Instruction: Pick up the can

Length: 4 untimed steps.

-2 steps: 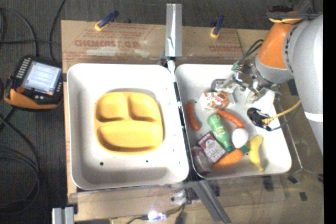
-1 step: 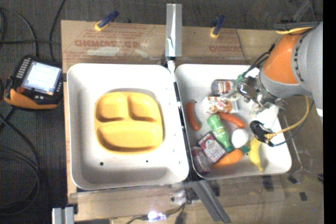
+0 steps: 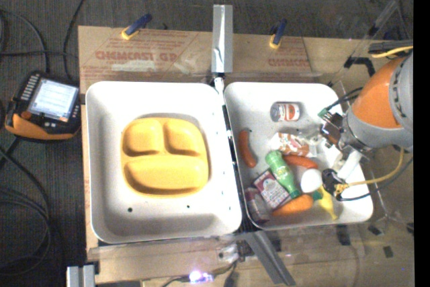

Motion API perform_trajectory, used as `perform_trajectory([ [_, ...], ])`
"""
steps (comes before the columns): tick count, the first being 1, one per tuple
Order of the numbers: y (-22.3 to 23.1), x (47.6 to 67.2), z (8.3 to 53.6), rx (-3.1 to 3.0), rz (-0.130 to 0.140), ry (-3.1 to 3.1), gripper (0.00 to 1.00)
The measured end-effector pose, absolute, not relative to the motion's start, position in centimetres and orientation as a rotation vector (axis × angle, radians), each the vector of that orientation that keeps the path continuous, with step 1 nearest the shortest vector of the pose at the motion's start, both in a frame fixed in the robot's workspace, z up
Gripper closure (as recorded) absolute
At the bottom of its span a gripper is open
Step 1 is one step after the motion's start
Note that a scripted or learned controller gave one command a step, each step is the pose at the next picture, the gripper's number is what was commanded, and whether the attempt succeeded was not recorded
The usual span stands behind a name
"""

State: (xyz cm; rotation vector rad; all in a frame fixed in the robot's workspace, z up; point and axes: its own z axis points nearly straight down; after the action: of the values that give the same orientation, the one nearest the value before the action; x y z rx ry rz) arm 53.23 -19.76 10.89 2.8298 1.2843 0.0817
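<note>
The can (image 3: 285, 111) lies on its side near the back of the right bin (image 3: 235, 111). It is silver with a red and white label, and nothing touches it. My gripper (image 3: 331, 127) hangs over the bin's right side, a short way right of the can and slightly nearer the front. The grey arm with its orange band (image 3: 376, 107) comes in from the right behind it. Nothing shows held at the gripper.
In front of the can lie a crumpled red and white wrapper (image 3: 293, 142), a sausage (image 3: 248, 148), a green bottle (image 3: 281, 171), a white egg (image 3: 310, 180), a carrot (image 3: 294, 206) and a purple packet (image 3: 269, 189). The left bin (image 3: 101, 144) holds a yellow divided plate (image 3: 165, 154).
</note>
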Motion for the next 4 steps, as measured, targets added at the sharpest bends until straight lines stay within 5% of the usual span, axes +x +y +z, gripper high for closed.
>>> perform_trajectory([
  [1,-20.1,61.1,10.8,2.865,0.045,1.235,0.00],
  [2,-16.9,57.3,16.7,2.842,-0.006,1.340,0.00],
  [3,-14.2,59.3,11.5,2.802,0.039,1.370,0.00],
  [4,-14.0,59.6,12.8,2.799,0.047,1.375,1.00],
])
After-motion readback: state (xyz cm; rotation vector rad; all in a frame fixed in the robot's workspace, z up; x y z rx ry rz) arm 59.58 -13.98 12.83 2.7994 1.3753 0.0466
